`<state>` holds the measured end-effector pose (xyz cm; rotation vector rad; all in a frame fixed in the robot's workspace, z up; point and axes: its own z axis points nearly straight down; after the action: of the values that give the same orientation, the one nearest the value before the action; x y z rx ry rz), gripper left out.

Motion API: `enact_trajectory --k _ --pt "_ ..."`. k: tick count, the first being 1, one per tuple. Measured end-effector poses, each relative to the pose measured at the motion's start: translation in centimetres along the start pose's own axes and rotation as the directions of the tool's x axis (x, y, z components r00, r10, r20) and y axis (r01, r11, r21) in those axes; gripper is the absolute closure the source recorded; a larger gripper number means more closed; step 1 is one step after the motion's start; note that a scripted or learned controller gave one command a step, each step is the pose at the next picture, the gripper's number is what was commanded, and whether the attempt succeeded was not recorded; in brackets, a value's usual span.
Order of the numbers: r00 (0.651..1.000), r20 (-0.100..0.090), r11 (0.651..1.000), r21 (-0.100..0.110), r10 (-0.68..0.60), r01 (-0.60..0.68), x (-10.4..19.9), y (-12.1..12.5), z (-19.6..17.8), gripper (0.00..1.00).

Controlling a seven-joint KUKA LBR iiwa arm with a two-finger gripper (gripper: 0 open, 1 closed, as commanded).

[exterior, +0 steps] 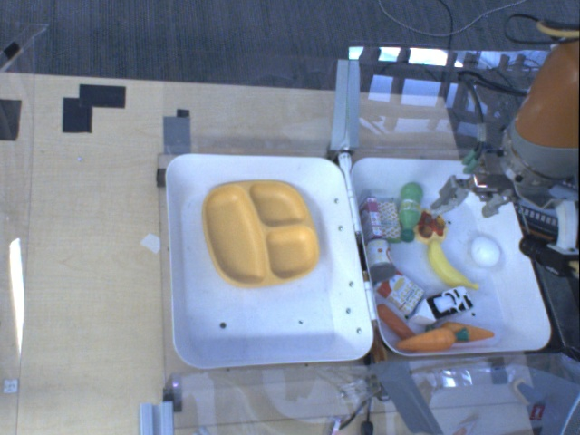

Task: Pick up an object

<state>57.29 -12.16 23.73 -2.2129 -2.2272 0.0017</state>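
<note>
The two white bins sit side by side so that things can be taken from one and dropped in the other: the left bin [190, 333] carries a yellow divided tray [261, 230], while the right bin [530, 320] is the cluttered one, its toys crowded toward the left wall and the near edge. The gripper [473, 191] hangs over the far part of that bin with its fingers spread and nothing between them. The likeliest pick, judging by nearness, is the banana [447, 265], lying just below the gripper; a green bottle [410, 208] stands to its left, and the carrot [438, 337] rests well apart along the near edge.
</note>
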Motion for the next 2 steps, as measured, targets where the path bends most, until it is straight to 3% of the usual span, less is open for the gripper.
enact_trajectory --k 1,2 --pt "0.998 0.000 0.998 -0.002 -0.068 0.068 -1.86 -0.25 14.30 0.00" --pt "0.998 -0.001 0.998 -0.002 -0.070 0.070 -1.82 -0.08 13.55 1.00"
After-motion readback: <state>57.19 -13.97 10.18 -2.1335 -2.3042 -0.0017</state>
